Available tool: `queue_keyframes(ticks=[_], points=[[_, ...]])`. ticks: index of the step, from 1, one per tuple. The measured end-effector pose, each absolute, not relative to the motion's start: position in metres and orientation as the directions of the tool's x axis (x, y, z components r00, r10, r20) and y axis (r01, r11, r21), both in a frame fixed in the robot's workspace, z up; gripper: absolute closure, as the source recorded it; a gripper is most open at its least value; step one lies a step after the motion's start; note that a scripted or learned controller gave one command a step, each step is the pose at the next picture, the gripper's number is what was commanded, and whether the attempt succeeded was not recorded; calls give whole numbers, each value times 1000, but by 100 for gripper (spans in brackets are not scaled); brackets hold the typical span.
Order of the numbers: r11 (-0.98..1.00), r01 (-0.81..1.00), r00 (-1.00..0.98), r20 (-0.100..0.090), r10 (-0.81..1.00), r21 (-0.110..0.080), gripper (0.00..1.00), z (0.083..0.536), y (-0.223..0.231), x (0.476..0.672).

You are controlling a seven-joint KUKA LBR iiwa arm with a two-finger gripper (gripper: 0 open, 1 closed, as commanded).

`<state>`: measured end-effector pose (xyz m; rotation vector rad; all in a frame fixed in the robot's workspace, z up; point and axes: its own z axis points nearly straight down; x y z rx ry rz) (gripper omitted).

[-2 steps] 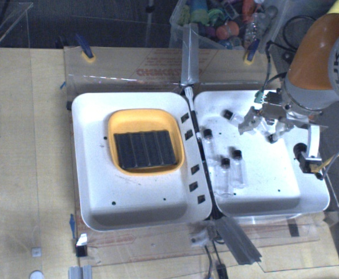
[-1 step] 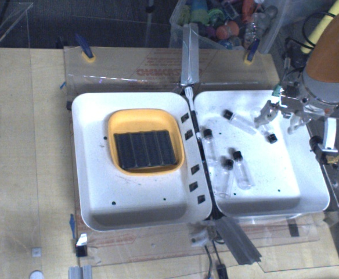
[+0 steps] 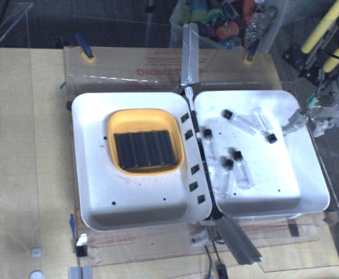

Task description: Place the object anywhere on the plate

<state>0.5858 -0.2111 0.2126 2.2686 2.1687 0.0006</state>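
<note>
A yellow-orange square plate point(image 3: 143, 116) lies in the left white bin point(image 3: 94, 179). On the plate rests a dark, ribbed rectangular object point(image 3: 145, 149), covering most of its floor. The right white bin point(image 3: 300, 182) holds several clear vials with black caps, among them one at the back point(image 3: 239, 121), one toward the right point(image 3: 264, 128) and one near the middle point(image 3: 242, 171). My gripper point(image 3: 302, 121) hangs over the right bin's far right rim, apart from the vials and far from the plate. I see nothing held in it.
A raised divider with black clips point(image 3: 193, 150) runs between the two bins. A clear tub of colourful toys point(image 3: 227, 7) stands behind the bench. Yellow foam tubes point(image 3: 329, 16) lean at the back right. Bare bench lies to the left of the bins.
</note>
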Motion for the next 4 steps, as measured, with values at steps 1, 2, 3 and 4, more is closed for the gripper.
queue_keyframes(ticks=[1,2,3,4], points=[[251,968,-251,-4,968,5,0,271,-219,622],[350,937,-350,-4,937,4,0,344,-220,647],[617,787,-617,-1,787,1,0,272,-222,643],[836,548,-836,-2,548,2,0,284,-223,609]])
